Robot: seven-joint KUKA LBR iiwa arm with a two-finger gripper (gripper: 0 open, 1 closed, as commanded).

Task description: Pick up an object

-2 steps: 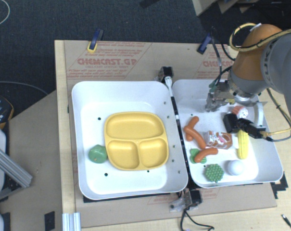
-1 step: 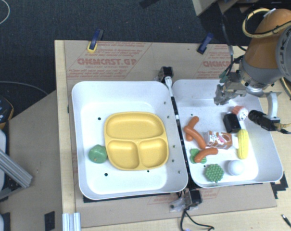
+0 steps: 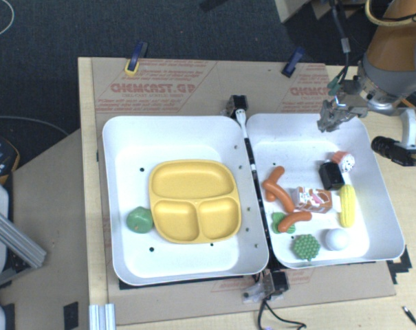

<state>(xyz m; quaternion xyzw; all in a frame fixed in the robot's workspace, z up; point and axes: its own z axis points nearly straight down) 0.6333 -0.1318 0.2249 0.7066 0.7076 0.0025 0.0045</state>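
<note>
1. Several small toys lie in the right bin (image 3: 379,184), any of which would do as the object: a black block (image 3: 331,175), a yellow corn cob (image 3: 346,205), a white ball (image 3: 337,239), a green bumpy ball (image 3: 305,247), two orange sausages (image 3: 278,186) and a small printed packet (image 3: 313,199). All sit below the claw (image 3: 329,119) in the camera view, nearer the front of the bench.
2. From where I stand the claw hangs over the bin's far edge, above bare white floor, with nothing between its fingers. I cannot tell whether they are spread or closed; they are too small and dark to read.
3. Closest to the claw is the black block, with a small white and orange toy (image 3: 344,161) touching its upper right corner. That crowding could spoil a grip there.
4. I'd judge the corn cob or the white ball the safer pick: each stands a little apart from its neighbours, further out from the claw.
5. Fingers should straddle the cob across its narrow width, coming straight down.
6. Off to the claw's left, the other bin (image 3: 118,184) holds a yellow divided tray (image 3: 194,201) and a green ball (image 3: 140,219), well apart from it.
</note>
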